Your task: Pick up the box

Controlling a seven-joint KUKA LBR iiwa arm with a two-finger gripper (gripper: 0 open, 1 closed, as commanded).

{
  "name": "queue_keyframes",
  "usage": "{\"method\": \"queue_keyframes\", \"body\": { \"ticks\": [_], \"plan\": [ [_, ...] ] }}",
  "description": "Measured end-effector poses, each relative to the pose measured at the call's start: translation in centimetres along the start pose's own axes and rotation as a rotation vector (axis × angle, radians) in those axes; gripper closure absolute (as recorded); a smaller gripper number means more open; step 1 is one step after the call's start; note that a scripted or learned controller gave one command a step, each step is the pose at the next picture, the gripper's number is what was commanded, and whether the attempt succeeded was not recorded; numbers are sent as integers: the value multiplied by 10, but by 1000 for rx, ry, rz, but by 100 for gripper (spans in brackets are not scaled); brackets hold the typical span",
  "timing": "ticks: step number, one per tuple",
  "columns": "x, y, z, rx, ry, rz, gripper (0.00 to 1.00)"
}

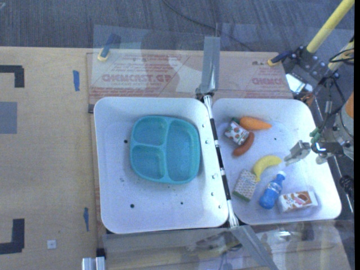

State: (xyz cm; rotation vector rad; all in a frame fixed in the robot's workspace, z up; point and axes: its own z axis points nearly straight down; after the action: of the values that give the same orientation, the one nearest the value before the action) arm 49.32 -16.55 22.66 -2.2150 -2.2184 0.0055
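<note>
Right bin [315,120]: bottle [271,191] beside box [296,201].

This looks like a robotics lab set up for testing. A plywood bench [45,151] fills the left and middle of the frame, with black square markers [12,76] and short strips of blue tape [76,80] stuck on it at the left. 2 shallow white bins [112,207] sit side by side in the middle, fixed over cardboard [140,77] taped down at the top. Grey carpet [84,10] runs across the top of the frame with a dark cable [185,16] lying on it. At the right edge stand metal brackets, wires and a yellow pole [334,18]. The right bin holds toy food rather than real groceries.
</note>
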Motion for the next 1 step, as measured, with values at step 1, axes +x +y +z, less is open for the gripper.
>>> {"method": "queue_keyframes", "body": {
  "ticks": [1],
  "plan": [
    [50, 42, 99, 0, -1, -15, 0]
  ]
}}
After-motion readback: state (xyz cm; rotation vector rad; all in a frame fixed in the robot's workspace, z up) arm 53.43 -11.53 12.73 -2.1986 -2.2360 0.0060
